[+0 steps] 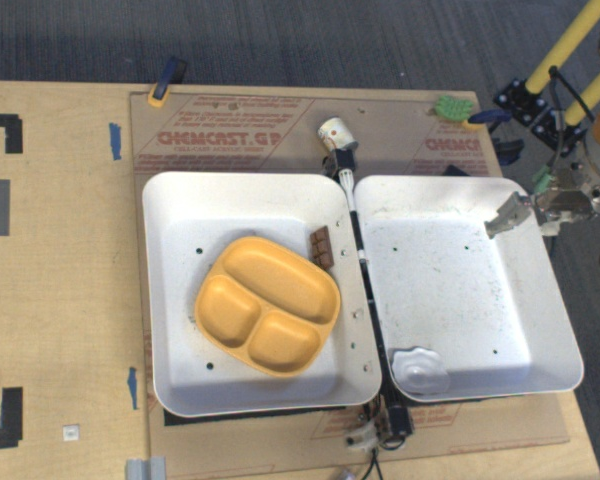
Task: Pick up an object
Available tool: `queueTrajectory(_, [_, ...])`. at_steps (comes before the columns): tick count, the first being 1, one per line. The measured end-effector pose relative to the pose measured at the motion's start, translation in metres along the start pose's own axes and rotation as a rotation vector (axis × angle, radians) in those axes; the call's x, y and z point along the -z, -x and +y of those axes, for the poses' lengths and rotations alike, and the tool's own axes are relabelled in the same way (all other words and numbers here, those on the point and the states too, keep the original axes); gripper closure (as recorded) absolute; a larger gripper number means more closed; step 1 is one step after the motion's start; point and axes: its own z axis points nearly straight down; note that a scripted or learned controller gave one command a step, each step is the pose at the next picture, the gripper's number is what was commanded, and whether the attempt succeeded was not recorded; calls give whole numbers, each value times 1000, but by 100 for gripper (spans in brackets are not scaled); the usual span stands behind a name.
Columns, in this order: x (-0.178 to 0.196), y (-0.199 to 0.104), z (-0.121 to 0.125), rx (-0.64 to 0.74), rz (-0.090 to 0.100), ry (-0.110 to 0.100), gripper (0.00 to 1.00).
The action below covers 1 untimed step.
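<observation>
Yellow plastic, a three-compartment tray [268, 304], lies flat in your left bin [170, 203] with a small brown block [322, 247] just beside its far-right edge; the right bin [540, 298] holds a clear, crumpled-looking piece [420, 369] in its near-left corner. Your gripper [507, 217] sits over that bin's far-right edge carrying nothing, finger spacing impossible to tell, so the pick looks wholly undone.

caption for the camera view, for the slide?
Gripper at right bin's far right edge; yellow divided plate in left bin.
</observation>
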Motion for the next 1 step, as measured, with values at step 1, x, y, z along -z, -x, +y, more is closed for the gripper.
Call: queueTrajectory(1, [-101,16,-36,-178,17,10,0])
